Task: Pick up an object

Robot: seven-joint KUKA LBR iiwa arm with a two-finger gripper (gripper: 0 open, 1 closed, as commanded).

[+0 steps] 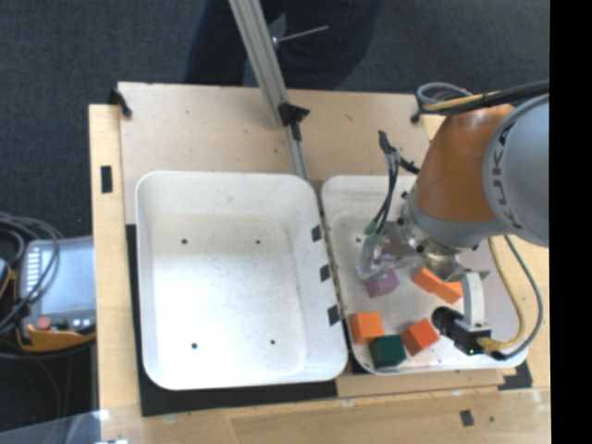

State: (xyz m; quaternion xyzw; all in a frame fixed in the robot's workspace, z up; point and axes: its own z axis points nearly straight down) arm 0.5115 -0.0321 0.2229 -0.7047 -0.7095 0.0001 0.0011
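Over purple block [381, 284], end effector [373, 259]

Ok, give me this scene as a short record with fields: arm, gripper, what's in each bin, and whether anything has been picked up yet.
arm: grey with orange band, reaching in from the right over the right bin
gripper: low in the right bin, just above the purple block
right bin contents: purple block, orange block, green block, second orange block, orange piece partly under the arm
left bin: white, a few dark specks
picked up: cannot tell; no object seen between the fingers
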